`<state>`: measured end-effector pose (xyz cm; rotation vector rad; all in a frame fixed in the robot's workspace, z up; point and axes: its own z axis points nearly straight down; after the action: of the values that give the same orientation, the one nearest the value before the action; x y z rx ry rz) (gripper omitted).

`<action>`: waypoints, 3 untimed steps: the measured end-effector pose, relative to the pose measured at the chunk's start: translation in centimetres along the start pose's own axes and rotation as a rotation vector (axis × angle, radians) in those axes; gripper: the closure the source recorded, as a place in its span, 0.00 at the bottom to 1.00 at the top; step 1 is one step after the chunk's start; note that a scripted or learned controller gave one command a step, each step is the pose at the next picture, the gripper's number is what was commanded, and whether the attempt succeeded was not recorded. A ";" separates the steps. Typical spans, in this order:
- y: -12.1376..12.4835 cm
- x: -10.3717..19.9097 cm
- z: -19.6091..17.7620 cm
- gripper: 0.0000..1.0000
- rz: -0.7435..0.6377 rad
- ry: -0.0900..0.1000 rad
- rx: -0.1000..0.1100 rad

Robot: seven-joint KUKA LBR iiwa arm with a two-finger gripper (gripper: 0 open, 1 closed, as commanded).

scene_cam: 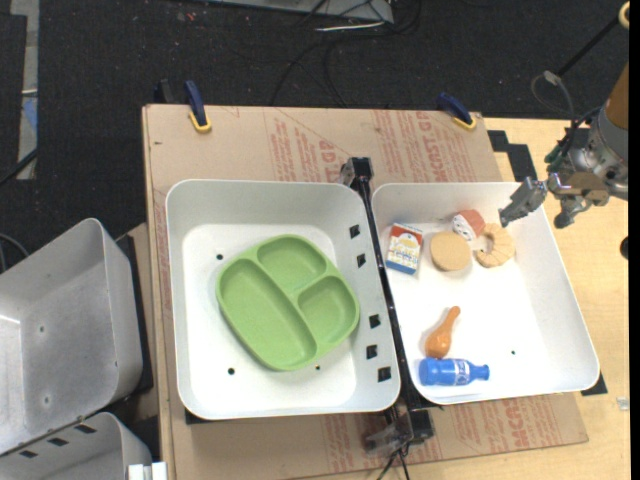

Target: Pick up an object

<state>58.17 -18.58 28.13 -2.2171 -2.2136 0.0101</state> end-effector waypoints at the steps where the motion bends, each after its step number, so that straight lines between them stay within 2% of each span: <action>1: 0.2 0.0 -0.6 0.00 -0.003 -0.003 -0.011; 2: 0.0 0.8 4.1 0.00 -0.001 -0.001 -0.007; 3: 0.5 0.0 9.7 0.00 0.000 -0.001 -0.006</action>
<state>58.52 -18.61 18.43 -2.2207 -2.2172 0.0048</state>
